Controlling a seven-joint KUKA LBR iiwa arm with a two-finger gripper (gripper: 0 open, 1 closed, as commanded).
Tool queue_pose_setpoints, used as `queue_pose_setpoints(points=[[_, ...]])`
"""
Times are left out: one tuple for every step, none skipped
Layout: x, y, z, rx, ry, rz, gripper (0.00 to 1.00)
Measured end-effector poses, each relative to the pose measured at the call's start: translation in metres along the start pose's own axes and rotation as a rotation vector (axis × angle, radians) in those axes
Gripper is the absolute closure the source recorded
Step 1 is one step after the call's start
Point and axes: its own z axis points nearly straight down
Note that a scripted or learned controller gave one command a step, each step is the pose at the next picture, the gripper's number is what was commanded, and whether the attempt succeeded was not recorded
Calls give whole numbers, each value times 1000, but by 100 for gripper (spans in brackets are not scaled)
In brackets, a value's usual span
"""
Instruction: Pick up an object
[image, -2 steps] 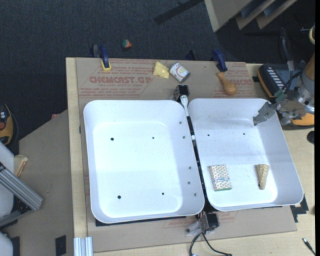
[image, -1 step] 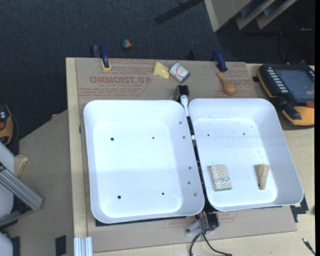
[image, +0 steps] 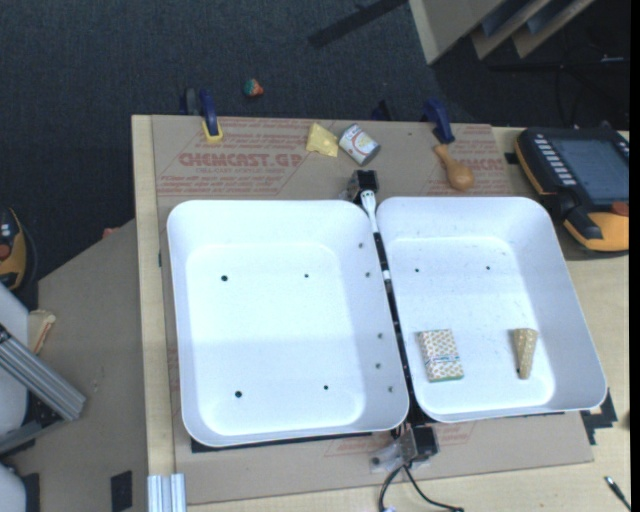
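Two objects lie in the right bin (image: 560, 300), toward its front. A small patterned box (image: 439, 354) with a green and tan print rests flat near the front left. A tan cone (image: 524, 350), shaped like an ice-cream cone, lies to its right with the tip pointing to the front.
The left bin (image: 200, 300) sits beside the right one on a brown board. Behind the bins on the board lie a yellow wedge (image: 322, 141), a small white box (image: 359, 144) and a wooden-handled item (image: 454, 167). A teach pendant (image: 583, 174) rests at the far right.
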Motion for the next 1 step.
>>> queue_pose_setpoints(points=[[88,-12,71,14,10,-7,100]])
